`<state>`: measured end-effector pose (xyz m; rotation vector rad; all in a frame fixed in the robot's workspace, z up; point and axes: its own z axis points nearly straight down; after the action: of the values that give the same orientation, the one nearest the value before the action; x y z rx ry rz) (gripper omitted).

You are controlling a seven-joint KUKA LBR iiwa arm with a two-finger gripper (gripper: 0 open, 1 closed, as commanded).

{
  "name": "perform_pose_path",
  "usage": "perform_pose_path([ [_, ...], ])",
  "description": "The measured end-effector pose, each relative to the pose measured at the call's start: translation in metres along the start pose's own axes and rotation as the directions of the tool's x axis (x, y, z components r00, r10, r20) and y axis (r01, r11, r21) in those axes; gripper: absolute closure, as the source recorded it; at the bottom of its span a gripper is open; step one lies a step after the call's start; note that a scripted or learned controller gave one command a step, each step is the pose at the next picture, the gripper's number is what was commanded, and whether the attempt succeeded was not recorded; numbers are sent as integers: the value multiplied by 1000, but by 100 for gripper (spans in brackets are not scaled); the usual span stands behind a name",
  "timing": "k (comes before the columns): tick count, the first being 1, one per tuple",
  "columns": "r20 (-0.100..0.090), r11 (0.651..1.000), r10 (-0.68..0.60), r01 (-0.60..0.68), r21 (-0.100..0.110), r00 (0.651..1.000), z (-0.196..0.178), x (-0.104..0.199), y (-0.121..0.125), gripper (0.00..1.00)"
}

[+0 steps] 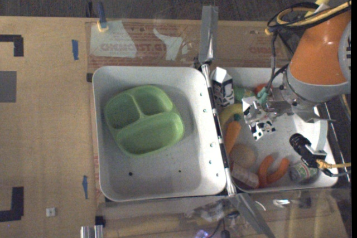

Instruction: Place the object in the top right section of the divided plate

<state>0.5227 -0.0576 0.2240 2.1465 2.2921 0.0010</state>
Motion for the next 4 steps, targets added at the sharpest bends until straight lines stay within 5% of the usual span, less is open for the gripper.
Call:
perform_pose_path([
  [1, 0, 997, -83, 83, 0, 997, -27, 82, -10, 100],
  [2, 0, 998, -69, 69, 1, 998, -37, 134, 49, 100],
  [3, -1, 980, -197, 197, 6, 980, 68, 211, 70, 100],
  [4, 0, 996, -94, 94, 0, 996, 17, 237, 87, 100],
])
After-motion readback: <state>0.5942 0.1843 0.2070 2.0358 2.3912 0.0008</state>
